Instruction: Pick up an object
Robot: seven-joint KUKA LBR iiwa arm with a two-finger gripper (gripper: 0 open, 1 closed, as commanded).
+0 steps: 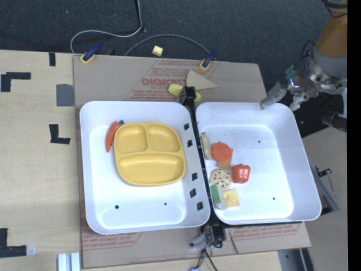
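Small toy foods lie together in the left part of the right bin (282,151): an orange-red piece (221,151), a red pepper (241,174), a speckled cookie (219,178), a yellow cheese wedge (230,198), a green strip (215,195) and a tan stick (206,145). In the left bin (96,168) a yellow divided plate (150,153) lies with an orange carrot (111,135) at its left edge. My gripper (284,97) hovers over the right bin's far right corner, well away from the foods, open, with nothing between its fingers.
A black divider with clips (193,145) runs between the two bins. Behind the bins on the cardboard sheet lie a yellow piece (176,89), a tan wedge (202,80) and a small yellow cube (157,51). A cable (135,16) trails at the back.
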